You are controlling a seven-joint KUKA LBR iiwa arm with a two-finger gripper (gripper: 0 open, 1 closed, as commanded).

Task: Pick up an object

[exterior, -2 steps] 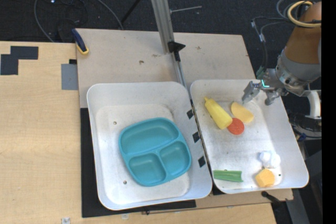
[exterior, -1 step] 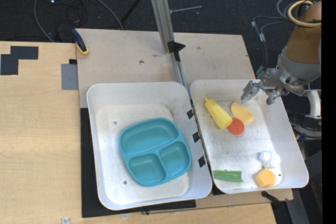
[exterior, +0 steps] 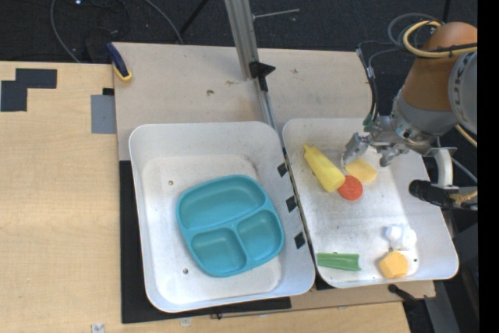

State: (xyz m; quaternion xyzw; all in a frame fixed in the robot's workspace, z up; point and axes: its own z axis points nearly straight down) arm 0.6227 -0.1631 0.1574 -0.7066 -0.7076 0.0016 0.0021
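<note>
My gripper (exterior: 371, 151) hangs over the far part of the right bin (exterior: 425, 203), its two fingers spread apart with nothing between them, so it is open. Just below it lies a pale yellow block (exterior: 362, 172), touching a red ball (exterior: 351, 189). A yellow tube-shaped toy (exterior: 323, 168) lies slantwise to the left of them. Near the bin's front edge sit a green flat piece (exterior: 337, 261), an orange lump (exterior: 394, 264) and a small white object (exterior: 396, 234).
The left bin (exterior: 156, 168) holds a teal divided plate (exterior: 230, 224). A metal post (exterior: 240, 19) rises behind the bins. Black clips (exterior: 290, 203) sit on the rim between the two bins. The arm's orange band (exterior: 437, 66) stands at the far right.
</note>
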